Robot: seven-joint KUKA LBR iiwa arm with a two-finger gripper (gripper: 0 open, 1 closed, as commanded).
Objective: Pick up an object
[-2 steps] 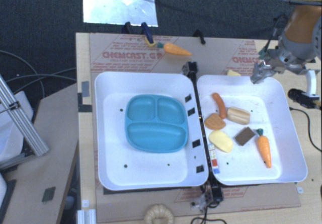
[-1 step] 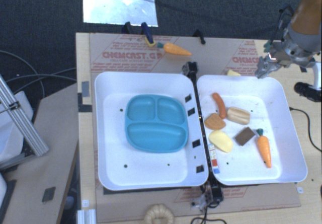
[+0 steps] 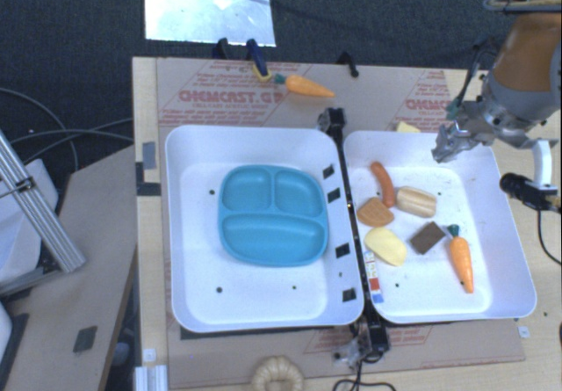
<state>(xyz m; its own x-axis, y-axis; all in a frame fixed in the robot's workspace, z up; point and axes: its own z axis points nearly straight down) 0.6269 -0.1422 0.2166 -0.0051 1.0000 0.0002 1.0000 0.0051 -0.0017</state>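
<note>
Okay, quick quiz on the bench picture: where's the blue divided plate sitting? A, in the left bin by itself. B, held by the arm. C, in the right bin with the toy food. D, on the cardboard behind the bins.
A: the blue divided plate lies flat in the left bin, while the toy food, such as the carrot, lies in the right bin.

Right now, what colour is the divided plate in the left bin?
Light blue; the divided plate shows best in the camera view, looking down from above.
</note>
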